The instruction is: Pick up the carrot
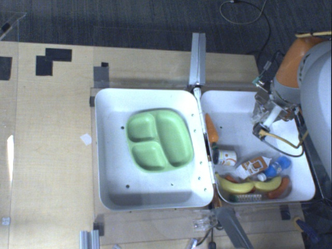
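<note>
Carrot lies along left wall of right bin, just above a small can. Tool hangs over bin's right side, well apart from carrot; grip state: cannot tell.

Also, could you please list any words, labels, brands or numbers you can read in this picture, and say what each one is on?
No text can be read.
Small can in the right bin: printed label, too blurred.
Orange-and-white packet beside it: markings too small.
Black squares on the bench: plain shapes, no lettering.
</note>
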Controlling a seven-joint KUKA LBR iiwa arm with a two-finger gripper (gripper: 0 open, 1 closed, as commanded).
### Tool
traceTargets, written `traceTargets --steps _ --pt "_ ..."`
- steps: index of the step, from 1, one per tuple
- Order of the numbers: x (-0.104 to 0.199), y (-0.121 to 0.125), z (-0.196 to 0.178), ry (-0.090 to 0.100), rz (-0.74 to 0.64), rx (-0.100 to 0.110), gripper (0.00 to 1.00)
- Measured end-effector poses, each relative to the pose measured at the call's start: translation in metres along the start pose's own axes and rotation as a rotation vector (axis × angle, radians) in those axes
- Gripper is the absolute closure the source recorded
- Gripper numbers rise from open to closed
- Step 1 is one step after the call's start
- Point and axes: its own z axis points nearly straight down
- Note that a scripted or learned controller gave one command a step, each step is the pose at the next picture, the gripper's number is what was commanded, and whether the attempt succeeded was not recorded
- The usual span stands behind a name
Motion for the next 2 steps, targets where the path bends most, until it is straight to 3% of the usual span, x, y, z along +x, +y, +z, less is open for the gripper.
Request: traceTargets --steps 1,2 --pt "0.007 -0.043 -0.028 0.0 -0.04 0.002 1.0" --pt "0.012 0.007 0.027 0.002 0.074 -0.002 1.0"
